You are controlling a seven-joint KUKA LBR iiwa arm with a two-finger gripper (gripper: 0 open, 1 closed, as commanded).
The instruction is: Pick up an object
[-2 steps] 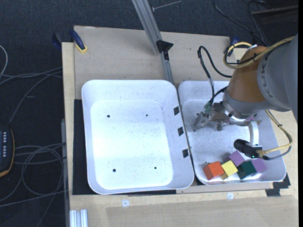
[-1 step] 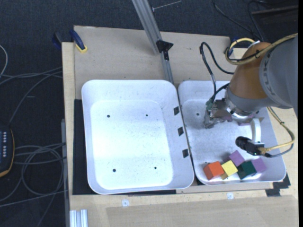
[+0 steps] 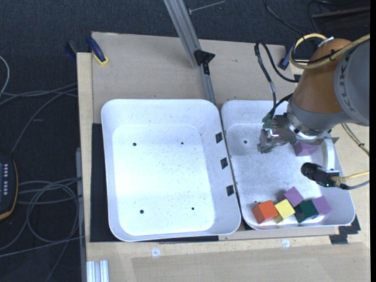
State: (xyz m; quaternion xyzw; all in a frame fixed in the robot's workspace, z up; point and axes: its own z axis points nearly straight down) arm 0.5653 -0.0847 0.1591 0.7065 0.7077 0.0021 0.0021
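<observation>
The claw (image 3: 269,141) hangs over the far part of the right bin (image 3: 249,163); I cannot tell its state. The blocks huddle in the near corner: orange (image 3: 265,210), yellow (image 3: 284,208), green (image 3: 305,211), purple (image 3: 293,194), likely slid there.

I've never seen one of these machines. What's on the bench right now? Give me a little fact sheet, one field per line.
arm: grey with an orange band, reaching in from the right
hand: over the upper part of the right bin, nothing seen between its fingers
left bin: white, shallow
right bin: white, holds the blocks
blocks at near edge: orange block, yellow block, green block, two purple blocks
another purple block: beside the hand, partly hidden by the arm
</observation>
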